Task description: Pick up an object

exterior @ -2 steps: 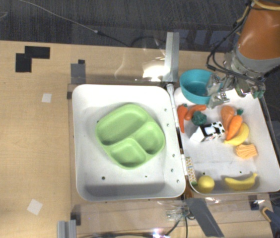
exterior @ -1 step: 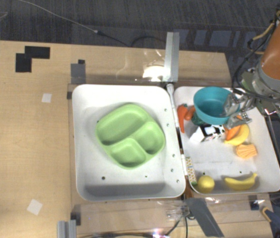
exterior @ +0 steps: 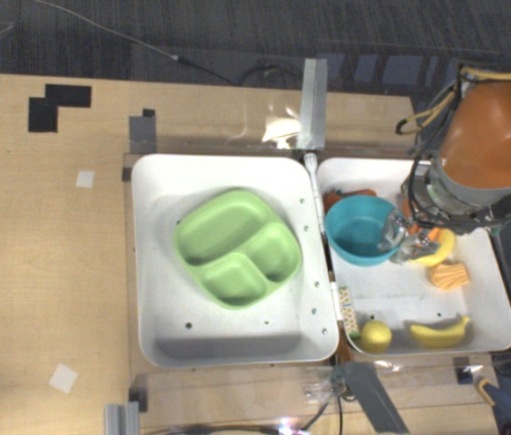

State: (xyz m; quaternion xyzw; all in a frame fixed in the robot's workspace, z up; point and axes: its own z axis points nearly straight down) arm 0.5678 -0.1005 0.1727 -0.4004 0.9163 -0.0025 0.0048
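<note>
Arm in from the right, gripper (exterior: 403,239) down in the right bin (exterior: 500,320), right at the blue bowl's (exterior: 361,229) right rim. Fingers: can't tell, too blurred & tucked under the wrist. Yellow piece (exterior: 438,248) just beside the gripper, orange piece (exterior: 449,276) nearer. Banana (exterior: 437,333) & lemon (exterior: 376,335) along the near wall. Something red (exterior: 351,194) behind the bowl. Left bin (exterior: 160,333): green tray (exterior: 237,246), sitting at a slant.
</note>
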